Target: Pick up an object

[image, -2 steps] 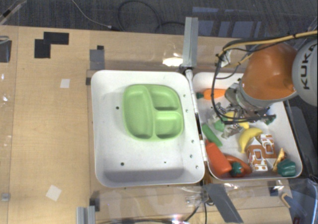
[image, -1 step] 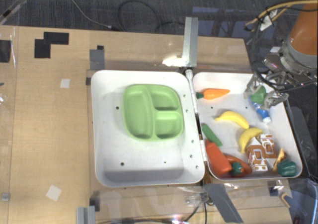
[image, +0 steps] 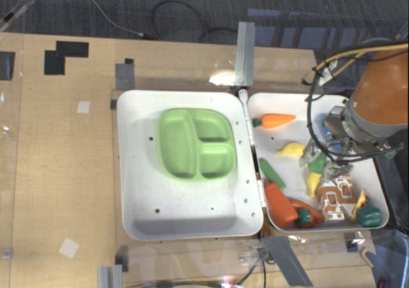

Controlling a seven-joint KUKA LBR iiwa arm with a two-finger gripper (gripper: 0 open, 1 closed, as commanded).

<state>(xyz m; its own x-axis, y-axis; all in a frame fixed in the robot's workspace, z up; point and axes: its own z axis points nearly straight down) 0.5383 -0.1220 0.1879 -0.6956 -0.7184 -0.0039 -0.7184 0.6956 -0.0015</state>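
Several toy foods crowd the right bin. The jaws hang over its middle; I cannot tell how wide they stand. Just below, a green piece looks light, hard, slick plastic, best pinched across its narrow waist.

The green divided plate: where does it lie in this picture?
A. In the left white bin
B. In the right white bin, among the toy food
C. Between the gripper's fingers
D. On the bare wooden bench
A: the green divided plate rests flat inside the left white bin, apart from the toy carrot in the right bin.
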